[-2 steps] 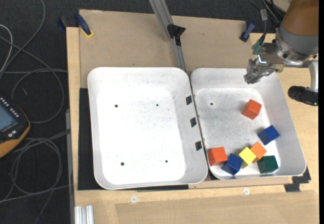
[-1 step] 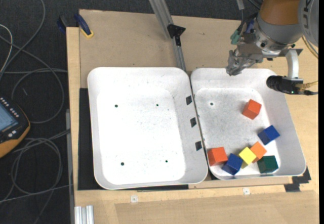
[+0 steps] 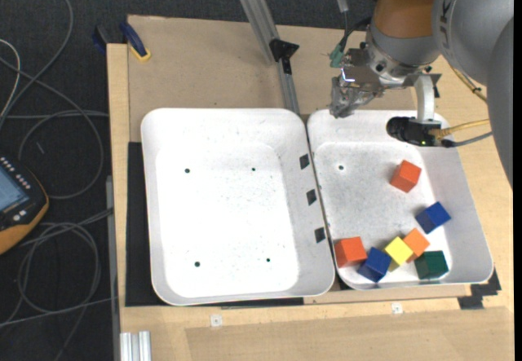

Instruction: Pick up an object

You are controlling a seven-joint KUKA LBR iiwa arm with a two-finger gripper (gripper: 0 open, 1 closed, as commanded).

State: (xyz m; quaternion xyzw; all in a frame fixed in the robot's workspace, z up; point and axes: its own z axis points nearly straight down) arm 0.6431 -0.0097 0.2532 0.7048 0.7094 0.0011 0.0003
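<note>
Here the gripper [image 3: 343,104] hangs over the right bin's [image 3: 359,133] far left corner; whether it is clenched, I cannot tell; the blocks [image 3: 398,251] lie along that bin's near edge.

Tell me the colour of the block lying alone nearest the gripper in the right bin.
Orange-red; the block shows clearly in the camera view.

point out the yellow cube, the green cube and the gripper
yellow cube [image 3: 398,250], camera view, on its top face
green cube [image 3: 431,265], camera view, on its top face
gripper [image 3: 343,104], camera view, at its tip, above the right bin's far-left corner
</note>
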